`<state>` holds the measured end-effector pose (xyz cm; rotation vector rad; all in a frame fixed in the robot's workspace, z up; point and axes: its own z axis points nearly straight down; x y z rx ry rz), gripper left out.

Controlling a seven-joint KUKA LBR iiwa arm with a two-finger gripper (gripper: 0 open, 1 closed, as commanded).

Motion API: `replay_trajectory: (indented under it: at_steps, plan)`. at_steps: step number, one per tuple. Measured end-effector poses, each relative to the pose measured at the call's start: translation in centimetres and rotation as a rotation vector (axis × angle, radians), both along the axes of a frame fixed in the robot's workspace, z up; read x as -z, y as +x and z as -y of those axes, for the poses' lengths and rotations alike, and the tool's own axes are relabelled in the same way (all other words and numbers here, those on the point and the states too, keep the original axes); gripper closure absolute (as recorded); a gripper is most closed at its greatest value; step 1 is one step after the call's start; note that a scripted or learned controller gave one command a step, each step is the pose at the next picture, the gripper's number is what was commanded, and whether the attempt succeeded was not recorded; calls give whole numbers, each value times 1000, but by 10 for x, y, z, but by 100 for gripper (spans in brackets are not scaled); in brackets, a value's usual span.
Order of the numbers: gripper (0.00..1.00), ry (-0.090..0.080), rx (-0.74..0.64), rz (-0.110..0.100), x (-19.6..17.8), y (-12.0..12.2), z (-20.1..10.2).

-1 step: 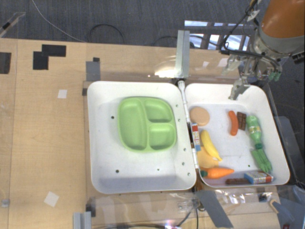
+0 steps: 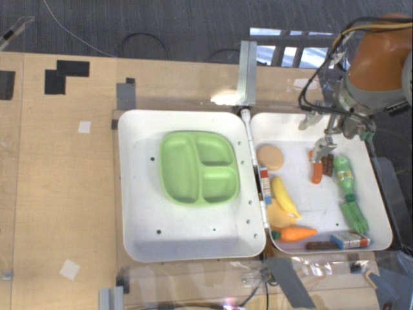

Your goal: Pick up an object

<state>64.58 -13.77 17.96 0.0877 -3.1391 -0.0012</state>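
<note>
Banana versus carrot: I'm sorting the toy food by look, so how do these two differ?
The banana is yellow and runs along the bin's length; the carrot is orange, tapered, and lies crosswise near the front wall. The banana sits nearer mid-bin. Both lie flat in the right bin.

Right bin [image 2: 381,234] contents: a round tan bun [image 2: 271,156] at upper left; a yellow banana [image 2: 284,197] below it; an orange carrot [image 2: 295,234] along the near wall; a small orange-red piece [image 2: 317,172] at centre; a green bottle [image 2: 343,173] and green vegetable [image 2: 354,216] along the right side; a small box [image 2: 350,240] at the near right corner.
</note>
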Motion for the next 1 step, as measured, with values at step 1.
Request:
replay_trajectory:
  at_steps: [1]
  plan:
    - [0, -5, -66, 17, 90, -41, 60]
